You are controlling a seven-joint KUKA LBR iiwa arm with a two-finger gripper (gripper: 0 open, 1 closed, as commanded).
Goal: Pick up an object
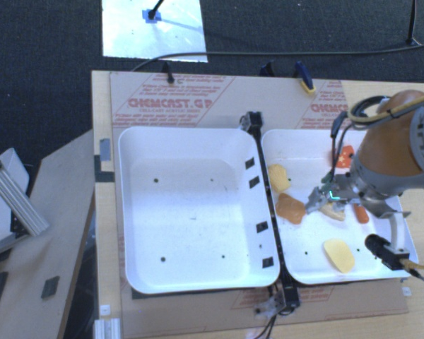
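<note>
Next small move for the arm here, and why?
Probably a short descent onto the beige piece: the pincer sits low in the right bin, just above that piece, with an orange-brown chunk close beside it. Nothing shows between its fingers.

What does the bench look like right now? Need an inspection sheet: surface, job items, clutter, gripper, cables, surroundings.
Surface: wooden bench bearing a clear CHEMCAST sheet and two shallow white bins, left bin, right bin.
Job's things: in the right bin, a pale yellow lump, an orange-brown lump, a flat yellow oval piece, an orange-red piece and a small red piece.
Clutter: nothing seen.
Gripper: two-finger gripper low in the right bin beside the orange-brown lump; finger state unclear.
Cables: black cable across the dark floor.
Surroundings: square white sheet above the bench.
</note>
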